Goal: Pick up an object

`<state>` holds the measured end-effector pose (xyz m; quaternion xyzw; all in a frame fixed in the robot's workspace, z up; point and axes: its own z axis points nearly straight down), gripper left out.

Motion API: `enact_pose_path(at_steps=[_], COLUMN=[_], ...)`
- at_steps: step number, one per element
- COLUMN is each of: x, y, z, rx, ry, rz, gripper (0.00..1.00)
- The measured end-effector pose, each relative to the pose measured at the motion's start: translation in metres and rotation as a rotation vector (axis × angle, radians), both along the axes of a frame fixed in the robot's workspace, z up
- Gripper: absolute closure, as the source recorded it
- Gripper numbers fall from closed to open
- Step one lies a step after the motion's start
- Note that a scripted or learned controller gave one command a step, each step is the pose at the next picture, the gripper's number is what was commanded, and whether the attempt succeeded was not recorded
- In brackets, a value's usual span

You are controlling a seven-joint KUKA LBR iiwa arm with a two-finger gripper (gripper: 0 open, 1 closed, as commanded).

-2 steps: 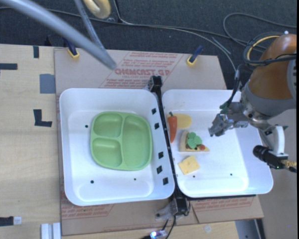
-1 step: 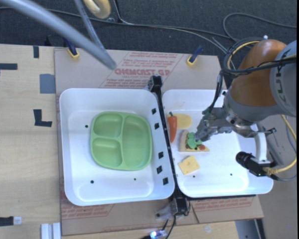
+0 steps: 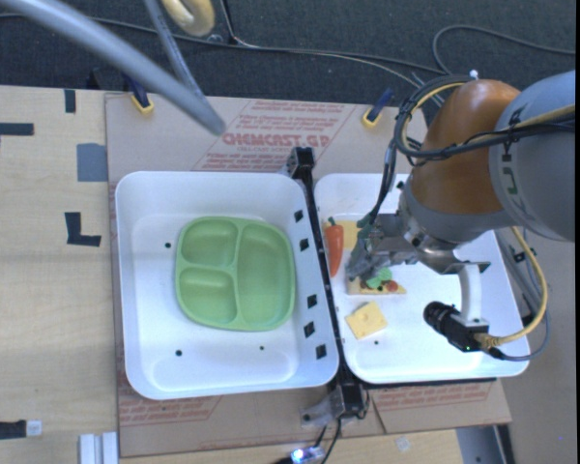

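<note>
Counter (image 3: pixel 39 259): carries two white bins side by side. Left bin (image 3: pixel 135 259), well to the left of the end effector: one green divided plate (image 3: pixel 236 273), compartments bare. Right bin (image 3: pixel 416 356), under the end effector: three small items. End effector (image 3: pixel 375 259): low over this bin's left part; whether it is apart or together cannot be told. Pizza slice (image 3: pixel 379 283): directly below the end effector, touching or nearly so, the likeliest pick. Carrot (image 3: pixel 334 246): just left of the end effector, long axis running toward and away from the camera, beside the bin wall. Cheese wedge (image 3: pixel 367 321): near, on the camera side of the end effector.
</note>
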<state>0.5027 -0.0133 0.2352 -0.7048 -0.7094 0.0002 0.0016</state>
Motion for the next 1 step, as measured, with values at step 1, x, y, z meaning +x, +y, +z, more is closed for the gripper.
enact_pose_path(at_steps=[1], x=[-0.0040], y=[0.0505], z=[-0.0128], rx=[-0.001], ry=[0.001], rz=[-0.001], gripper=[1.00])
